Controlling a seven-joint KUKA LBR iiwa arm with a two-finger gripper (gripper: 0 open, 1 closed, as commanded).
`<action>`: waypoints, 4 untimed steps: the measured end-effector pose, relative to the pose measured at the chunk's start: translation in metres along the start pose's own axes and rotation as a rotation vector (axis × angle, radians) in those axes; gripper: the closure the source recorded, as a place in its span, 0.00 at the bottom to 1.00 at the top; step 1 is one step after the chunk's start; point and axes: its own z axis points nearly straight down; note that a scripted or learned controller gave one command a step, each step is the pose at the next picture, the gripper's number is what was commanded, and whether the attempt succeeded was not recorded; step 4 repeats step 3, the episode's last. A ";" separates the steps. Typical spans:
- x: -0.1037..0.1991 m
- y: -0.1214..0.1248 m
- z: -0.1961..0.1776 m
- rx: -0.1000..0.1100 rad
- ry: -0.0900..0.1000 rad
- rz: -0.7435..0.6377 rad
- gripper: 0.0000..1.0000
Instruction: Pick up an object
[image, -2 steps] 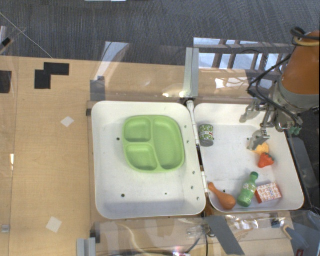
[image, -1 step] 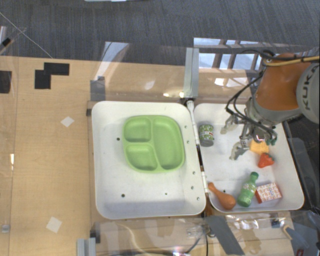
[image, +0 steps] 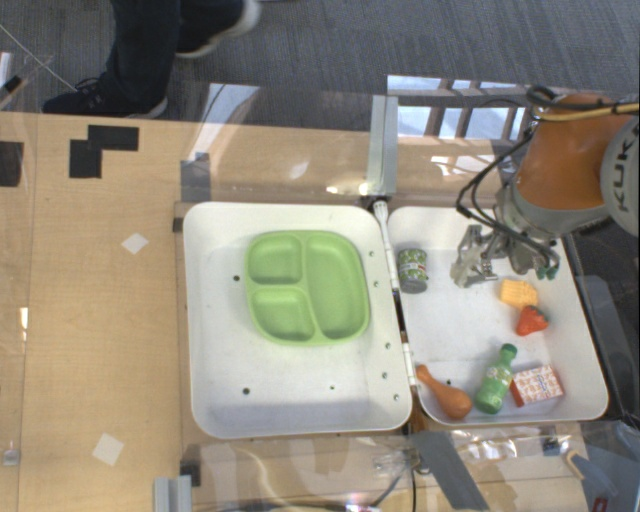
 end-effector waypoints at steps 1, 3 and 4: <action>-0.051 0.029 0.048 -0.001 0.005 0.119 1.00; -0.034 0.040 -0.078 0.000 -0.002 0.320 1.00; -0.034 0.040 -0.078 0.000 -0.002 0.320 1.00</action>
